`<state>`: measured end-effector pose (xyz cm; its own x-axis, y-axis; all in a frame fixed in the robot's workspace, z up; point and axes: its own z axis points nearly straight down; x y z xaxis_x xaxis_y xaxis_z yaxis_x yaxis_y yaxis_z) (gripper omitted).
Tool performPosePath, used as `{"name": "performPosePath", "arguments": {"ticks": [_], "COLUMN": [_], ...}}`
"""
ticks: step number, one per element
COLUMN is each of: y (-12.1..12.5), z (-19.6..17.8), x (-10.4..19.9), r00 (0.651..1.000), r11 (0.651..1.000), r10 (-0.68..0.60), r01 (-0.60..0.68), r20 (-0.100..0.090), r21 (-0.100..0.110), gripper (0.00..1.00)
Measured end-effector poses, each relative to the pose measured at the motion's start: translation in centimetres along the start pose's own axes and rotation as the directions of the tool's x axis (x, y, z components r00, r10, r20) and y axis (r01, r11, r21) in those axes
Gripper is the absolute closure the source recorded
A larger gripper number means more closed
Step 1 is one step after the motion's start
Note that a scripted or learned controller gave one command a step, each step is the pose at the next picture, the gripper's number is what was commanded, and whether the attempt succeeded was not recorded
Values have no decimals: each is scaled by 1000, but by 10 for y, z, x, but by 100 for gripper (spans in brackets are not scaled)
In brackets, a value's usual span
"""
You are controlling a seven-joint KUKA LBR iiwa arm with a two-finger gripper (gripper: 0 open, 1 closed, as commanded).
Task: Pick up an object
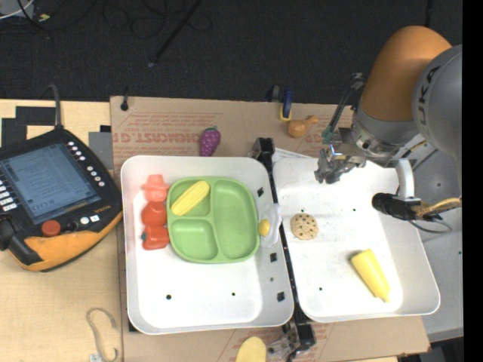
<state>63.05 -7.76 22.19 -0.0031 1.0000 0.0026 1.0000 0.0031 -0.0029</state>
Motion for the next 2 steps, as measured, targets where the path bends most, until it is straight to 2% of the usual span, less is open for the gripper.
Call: {"name": "performPosePath", "arguments": {"ticks": [2], "y": [-29], "z": [5], "x": [96], "r00": [1000], "r11": [1000], "r10": [0], "r01": [0], "r20": [0], "r21": [2], "gripper": [100]}}
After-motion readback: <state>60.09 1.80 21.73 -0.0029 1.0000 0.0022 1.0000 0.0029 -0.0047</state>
